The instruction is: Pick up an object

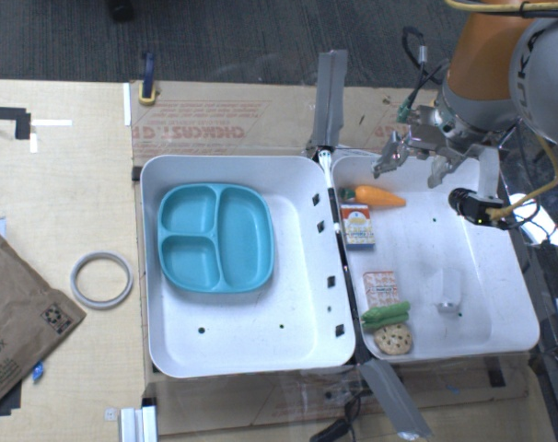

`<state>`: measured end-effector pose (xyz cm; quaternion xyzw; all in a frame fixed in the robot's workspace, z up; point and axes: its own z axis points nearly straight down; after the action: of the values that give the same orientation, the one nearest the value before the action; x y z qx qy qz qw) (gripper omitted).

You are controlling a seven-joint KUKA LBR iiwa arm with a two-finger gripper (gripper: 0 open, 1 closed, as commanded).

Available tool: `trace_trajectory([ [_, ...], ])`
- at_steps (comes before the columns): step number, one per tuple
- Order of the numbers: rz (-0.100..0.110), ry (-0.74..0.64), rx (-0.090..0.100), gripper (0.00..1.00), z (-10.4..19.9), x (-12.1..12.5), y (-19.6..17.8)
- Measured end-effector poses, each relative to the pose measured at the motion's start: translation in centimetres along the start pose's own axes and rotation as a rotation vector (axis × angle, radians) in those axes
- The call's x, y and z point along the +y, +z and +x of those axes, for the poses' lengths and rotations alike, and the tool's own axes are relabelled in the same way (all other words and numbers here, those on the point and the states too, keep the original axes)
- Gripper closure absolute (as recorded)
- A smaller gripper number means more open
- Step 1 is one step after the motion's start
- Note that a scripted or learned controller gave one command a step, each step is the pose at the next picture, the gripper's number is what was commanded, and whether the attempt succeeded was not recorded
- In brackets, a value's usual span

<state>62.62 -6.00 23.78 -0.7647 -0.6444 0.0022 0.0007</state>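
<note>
Two white bins sat on my table (58,164). My end effector (415,162) hung spread open and empty at the right bin's (500,339) twelve o'clock. Approach step, I judged: next, descend onto the carrot (380,196) just below.

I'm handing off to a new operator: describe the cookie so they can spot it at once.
Look in the right bin, at its near left corner. The cookie lies there, just below the green pod. It is the one round, tan, dark-speckled thing; its neighbours are green or boxy.
</note>
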Motion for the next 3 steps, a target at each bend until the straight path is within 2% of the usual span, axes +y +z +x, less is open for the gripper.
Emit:
trace_trajectory([
  [1,0.0,-0.03,0.0,0.0,-3.4,3.0,10.9],
  [2,-0.002,0.005,0.004,0.0,-2.8,3.6,14.3],
  [3,0.013,0.004,0.004,1.0,-2.8,3.4,13.8],
])
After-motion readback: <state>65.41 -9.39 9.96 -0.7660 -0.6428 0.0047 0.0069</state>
